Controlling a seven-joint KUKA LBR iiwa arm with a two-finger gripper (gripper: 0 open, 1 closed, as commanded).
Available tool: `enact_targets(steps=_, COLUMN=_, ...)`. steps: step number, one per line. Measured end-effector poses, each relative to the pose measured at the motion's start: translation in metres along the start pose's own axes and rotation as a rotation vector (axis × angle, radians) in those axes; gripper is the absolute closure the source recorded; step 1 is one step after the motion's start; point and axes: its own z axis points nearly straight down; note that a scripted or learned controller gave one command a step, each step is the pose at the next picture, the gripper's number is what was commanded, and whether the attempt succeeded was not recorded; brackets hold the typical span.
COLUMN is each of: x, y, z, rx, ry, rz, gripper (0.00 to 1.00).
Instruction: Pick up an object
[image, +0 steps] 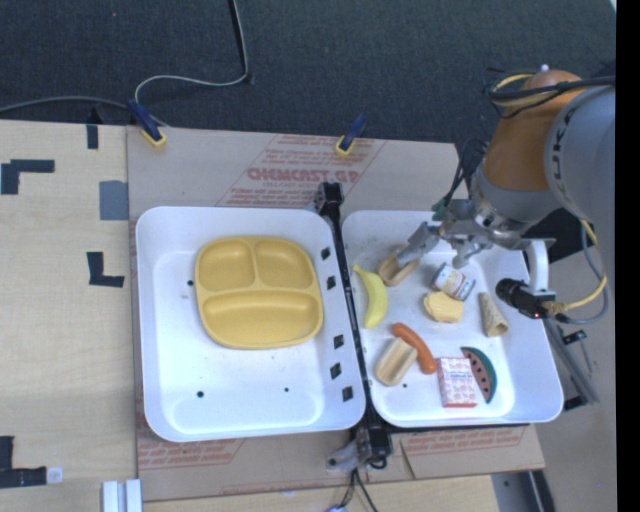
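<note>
Two white bins (165, 400), one yellow plate (259, 291), one banana (374, 297), one sausage (414, 346), two bread rolls (394, 362), one watermelon slice (484, 372), one red carton (457, 383), one cone (493, 315), one can (455, 282), one cheese chunk (443, 307)

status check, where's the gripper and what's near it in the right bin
Two-finger gripper open, low over right white bin, holding nothing. Tan bread-like piece by its left finger, small white can just below. Yellow toy banana and the rest lie apart.

The cardboard sheet (290, 178) under the bins bears red print reading "CHEMCAST GP", seen upside down.
</note>
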Motion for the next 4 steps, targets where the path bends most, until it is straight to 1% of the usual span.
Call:
enact_targets(steps=1, x=-0.001, y=0.023, z=0.098, rx=-0.005, ry=-0.002, rz=-0.001, gripper=0.0)
enact_targets(steps=2, x=-0.001, y=0.022, z=0.089, rx=-0.002, ry=-0.002, rz=-0.001, gripper=1.0)
enact_targets(steps=3, x=-0.001, y=0.022, z=0.089, rx=-0.002, ry=-0.002, rz=0.0, gripper=0.0)
enact_targets(steps=4, x=-0.006, y=0.058, z=0.098, rx=-0.003, ry=-0.001, rz=-0.001, gripper=0.0)
